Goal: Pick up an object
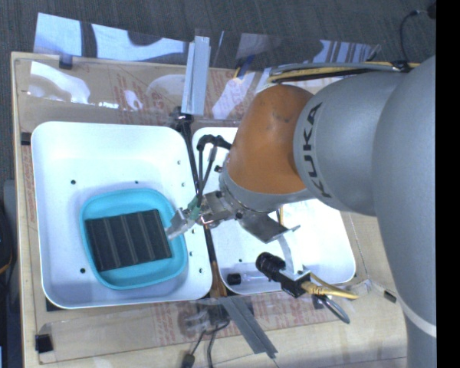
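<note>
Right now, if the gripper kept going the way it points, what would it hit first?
Probably the blue tray in the left bin: the gripper points left at its right rim. Depth is unclear from above, so I cannot tell whether they touch.

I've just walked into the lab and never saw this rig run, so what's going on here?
The grey KUKA arm reaches in from the right, over the right bin, to pick something up. Its gripper is at the right rim of a light blue tray in the left bin. The tray holds a dark ribbed panel and appears to lie flat on the bin floor. From this view I cannot tell whether the gripper has hold of it.
</note>
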`<state>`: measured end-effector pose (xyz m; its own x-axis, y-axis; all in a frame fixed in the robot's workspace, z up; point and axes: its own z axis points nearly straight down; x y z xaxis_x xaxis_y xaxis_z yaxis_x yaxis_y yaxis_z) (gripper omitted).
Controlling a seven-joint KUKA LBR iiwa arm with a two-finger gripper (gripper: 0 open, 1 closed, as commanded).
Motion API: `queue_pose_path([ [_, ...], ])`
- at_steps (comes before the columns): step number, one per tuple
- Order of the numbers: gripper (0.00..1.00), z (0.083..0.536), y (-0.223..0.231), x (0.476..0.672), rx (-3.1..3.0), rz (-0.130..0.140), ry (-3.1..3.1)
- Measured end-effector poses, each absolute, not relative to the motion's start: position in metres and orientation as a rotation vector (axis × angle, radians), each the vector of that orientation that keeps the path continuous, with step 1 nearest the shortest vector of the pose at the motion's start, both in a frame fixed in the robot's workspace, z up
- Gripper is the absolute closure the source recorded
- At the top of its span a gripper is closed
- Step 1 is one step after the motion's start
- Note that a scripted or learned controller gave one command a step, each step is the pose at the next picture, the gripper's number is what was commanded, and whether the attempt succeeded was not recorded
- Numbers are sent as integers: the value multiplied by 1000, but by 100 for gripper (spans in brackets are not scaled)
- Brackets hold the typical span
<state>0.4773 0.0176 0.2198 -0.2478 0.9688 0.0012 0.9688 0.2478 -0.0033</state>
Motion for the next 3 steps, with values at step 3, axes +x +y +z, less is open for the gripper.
queue_pose_path([
  [3, 0, 200, -87, 497, -2170, 1, -2270],
])
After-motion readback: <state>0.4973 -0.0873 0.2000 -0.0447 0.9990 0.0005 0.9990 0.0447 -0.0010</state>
